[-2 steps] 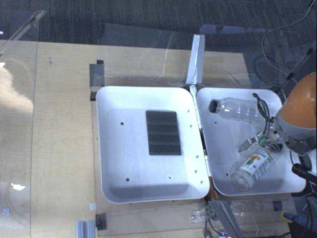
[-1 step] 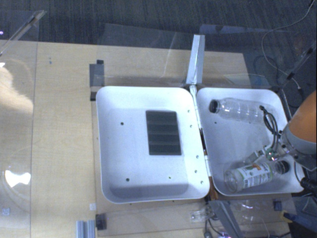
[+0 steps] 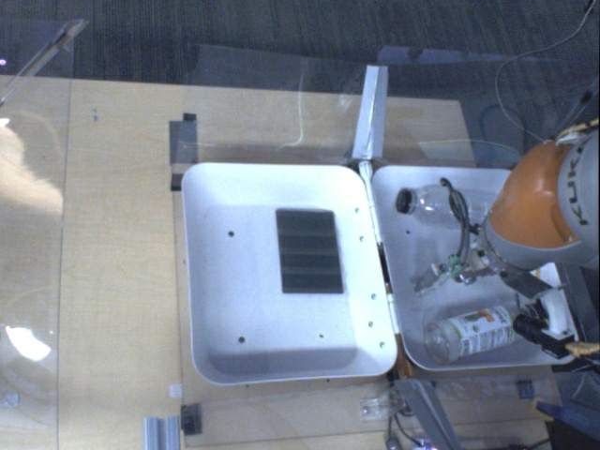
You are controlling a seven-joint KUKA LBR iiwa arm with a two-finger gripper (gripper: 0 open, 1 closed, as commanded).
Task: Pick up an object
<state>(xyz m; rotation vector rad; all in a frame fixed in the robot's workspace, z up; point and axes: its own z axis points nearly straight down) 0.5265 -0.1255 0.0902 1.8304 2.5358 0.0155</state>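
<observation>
My gripper [image 3: 457, 270] hangs low over the middle of the right bin [image 3: 410, 242], reaching in from the right under the grey and orange arm [image 3: 534, 204]. A clear plastic bottle with a black cap [image 3: 419, 201] lies in that bin's far left corner, beyond the gripper. A second clear bottle with a white, green and orange label [image 3: 469, 333] lies on its side along the bin's near edge, just below the gripper. I see nothing held at the gripper's tip. A dark ribbed rectangular block [image 3: 309, 250] lies flat in the middle of the left bin [image 3: 216, 270].
A raised divider [image 3: 380, 251] separates the two bins. A metal strut [image 3: 370, 111] stands behind their junction. The wooden bench top [image 3: 94, 251] stretches to the left, with small black clamps [image 3: 186, 125] at the left bin's corners.
</observation>
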